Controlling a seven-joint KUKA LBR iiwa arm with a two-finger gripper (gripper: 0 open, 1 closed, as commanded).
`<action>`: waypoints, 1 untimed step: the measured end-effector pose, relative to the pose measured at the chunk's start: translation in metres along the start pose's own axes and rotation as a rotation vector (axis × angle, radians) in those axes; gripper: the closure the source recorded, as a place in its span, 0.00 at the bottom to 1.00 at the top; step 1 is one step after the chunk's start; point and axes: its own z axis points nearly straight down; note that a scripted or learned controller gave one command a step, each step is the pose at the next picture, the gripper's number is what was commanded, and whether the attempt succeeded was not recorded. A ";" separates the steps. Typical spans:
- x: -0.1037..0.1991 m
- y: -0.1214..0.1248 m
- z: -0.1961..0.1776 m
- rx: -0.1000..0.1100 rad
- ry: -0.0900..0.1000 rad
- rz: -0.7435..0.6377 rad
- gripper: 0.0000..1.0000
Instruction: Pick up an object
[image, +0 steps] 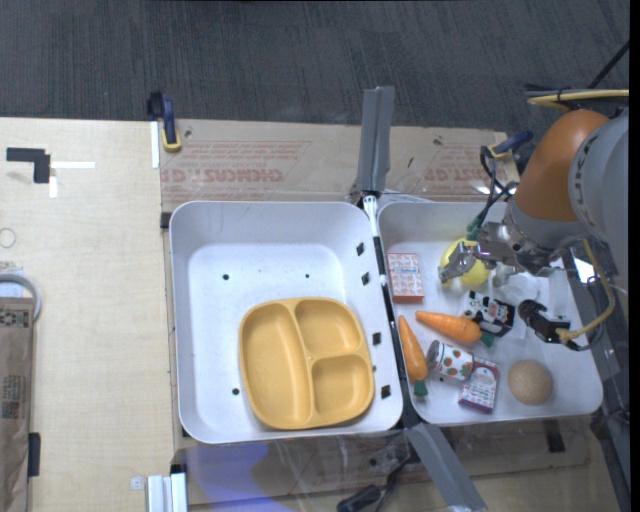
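- Gripper (462, 262) low in the right bin (580, 400), at its upper middle, fingers pointing left.
- Yellow object (473, 262) right at the fingertips, touching or partly behind them; can't tell if it is between the fingers.
- Can't tell if the fingers are apart or together; too small and cluttered.
- Right bin also holds: a pink card (404, 275) at upper left, an orange carrot (448, 325) lying near the centre, a second carrot (411, 350) along the left wall, a black-and-white toy (492, 312) just right of the first carrot, a small can (452, 363) below it, a pink packet (480, 387) near the bottom, a tan ball (530, 382) at lower right.
- Left bin (200, 320) holds a yellow divided plate (305, 362), three sections, sitting toward the lower right.
- Arm (570, 170) comes in from the upper right, orange band above the wrist, wrist bent down into the bin, cables (575, 325) looping beside it.
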 end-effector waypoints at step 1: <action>-0.026 0.053 -0.001 -0.001 -0.004 -0.122 0.00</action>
